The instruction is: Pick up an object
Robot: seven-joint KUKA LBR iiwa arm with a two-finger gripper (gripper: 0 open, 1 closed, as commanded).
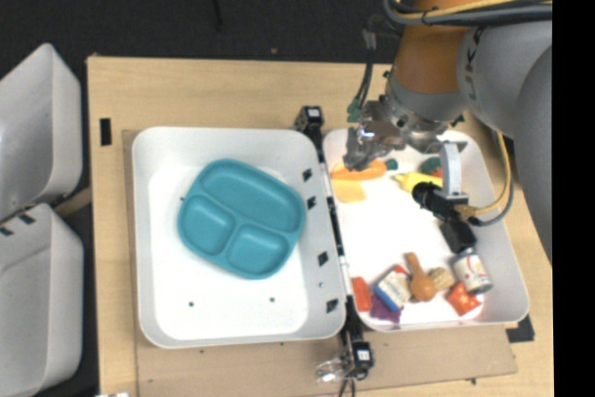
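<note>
Two white bins [149, 311], one teal plate [242, 218].

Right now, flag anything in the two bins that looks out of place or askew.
The teal divided plate lies at a slant in the left bin, not square with its walls. In the right bin, small items are heaped untidily in the near corner. Nothing looks spilled or broken.

A wooden bench [214, 93] bears two white bins [153, 293] side by side.
</note>
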